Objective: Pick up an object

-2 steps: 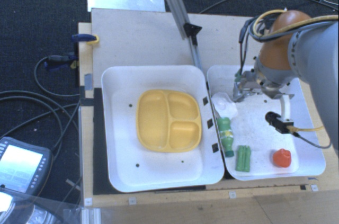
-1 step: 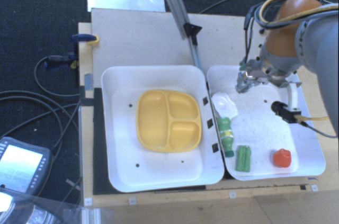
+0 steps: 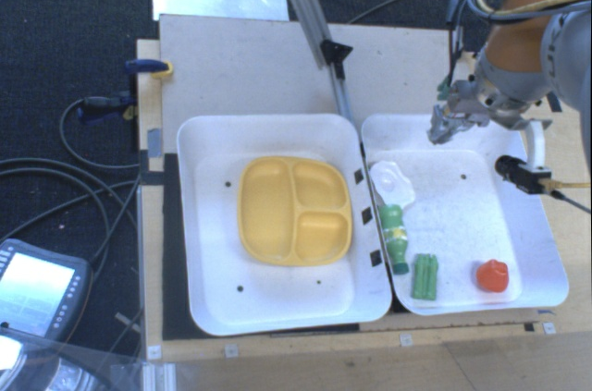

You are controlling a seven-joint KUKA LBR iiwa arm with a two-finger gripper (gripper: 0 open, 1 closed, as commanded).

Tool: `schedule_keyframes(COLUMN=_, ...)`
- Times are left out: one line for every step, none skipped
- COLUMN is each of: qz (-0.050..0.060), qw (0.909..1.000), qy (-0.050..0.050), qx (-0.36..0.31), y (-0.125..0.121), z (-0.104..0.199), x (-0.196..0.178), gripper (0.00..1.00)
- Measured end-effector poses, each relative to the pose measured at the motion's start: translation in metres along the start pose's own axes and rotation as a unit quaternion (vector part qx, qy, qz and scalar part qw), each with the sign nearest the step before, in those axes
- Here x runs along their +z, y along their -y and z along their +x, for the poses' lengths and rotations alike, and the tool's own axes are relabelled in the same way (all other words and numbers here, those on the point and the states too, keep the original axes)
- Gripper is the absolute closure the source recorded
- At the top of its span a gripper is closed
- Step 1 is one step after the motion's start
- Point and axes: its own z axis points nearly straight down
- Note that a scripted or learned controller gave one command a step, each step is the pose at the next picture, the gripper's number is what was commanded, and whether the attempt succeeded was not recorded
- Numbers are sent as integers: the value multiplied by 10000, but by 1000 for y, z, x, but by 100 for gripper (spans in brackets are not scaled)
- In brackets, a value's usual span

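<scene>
The right bin (image 3: 518,232) holds a white crumpled piece (image 3: 391,181) near its left wall. Below that lies a green bottle (image 3: 395,238), then a short green ridged piece (image 3: 425,276) and a small red-orange pepper (image 3: 493,275) near the front wall. My gripper (image 3: 443,130) hangs over the far left part of this bin, pointing down, above and to the right of the white piece. I see nothing held in it.
A yellow divided plate (image 3: 296,211) lies in the middle of the left bin (image 3: 208,223). A slanted metal pole (image 3: 310,1) ends at the far edge between the two bins. Cables and a blue-handled clamp (image 3: 148,67) lie left of the bench.
</scene>
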Motion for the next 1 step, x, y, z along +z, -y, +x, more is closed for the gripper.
schedule_keyframes(qz=16, qw=10000, qy=-5, qx=-7, y=-1, z=0, x=-14, gripper=100)
